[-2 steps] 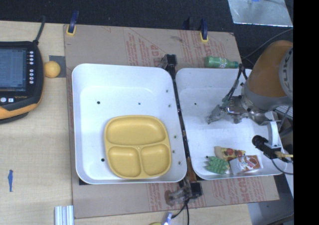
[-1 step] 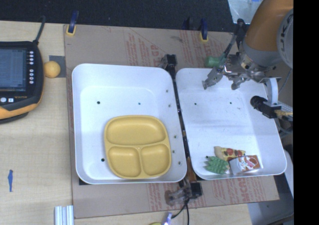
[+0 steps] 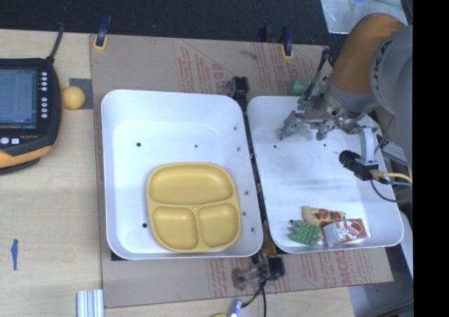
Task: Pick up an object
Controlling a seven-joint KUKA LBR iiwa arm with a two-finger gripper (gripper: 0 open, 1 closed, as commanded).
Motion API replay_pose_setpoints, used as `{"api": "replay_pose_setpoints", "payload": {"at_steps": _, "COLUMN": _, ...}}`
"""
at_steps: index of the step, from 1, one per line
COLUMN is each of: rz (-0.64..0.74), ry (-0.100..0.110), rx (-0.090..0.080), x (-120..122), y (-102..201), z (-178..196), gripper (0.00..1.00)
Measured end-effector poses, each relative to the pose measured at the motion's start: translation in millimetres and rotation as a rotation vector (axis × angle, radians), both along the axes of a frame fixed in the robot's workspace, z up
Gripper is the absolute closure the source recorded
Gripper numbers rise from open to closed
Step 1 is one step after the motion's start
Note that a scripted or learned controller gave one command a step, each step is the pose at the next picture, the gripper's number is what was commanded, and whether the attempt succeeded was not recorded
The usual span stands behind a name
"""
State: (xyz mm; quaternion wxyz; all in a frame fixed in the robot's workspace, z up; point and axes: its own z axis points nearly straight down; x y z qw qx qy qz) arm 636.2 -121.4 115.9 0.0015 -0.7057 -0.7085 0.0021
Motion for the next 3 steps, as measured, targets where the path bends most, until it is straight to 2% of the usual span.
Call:
{"api": "replay_pose_setpoints", "payload": {"at_steps": 1, "rz": 0.002, "ry": -0.003, "rx": -0.001, "x": 20.1, "y": 25.6, "z": -24.1, "gripper": 0.00}}
{"api": "replay_pose_setpoints", "payload": {"at_steps": 2, "rz": 0.004, "ry": -0.003, "rx": 0.000, "x": 20.5, "y": 24.9, "z": -13.3, "gripper": 1.00}}
{"api": "replay_pose_setpoints", "payload": {"at_steps": 3, "rz": 0.000, "ry": -0.005, "rx": 0.002, "x": 20.8, "y": 82.7, "z": 77.4, "gripper": 1.00}}
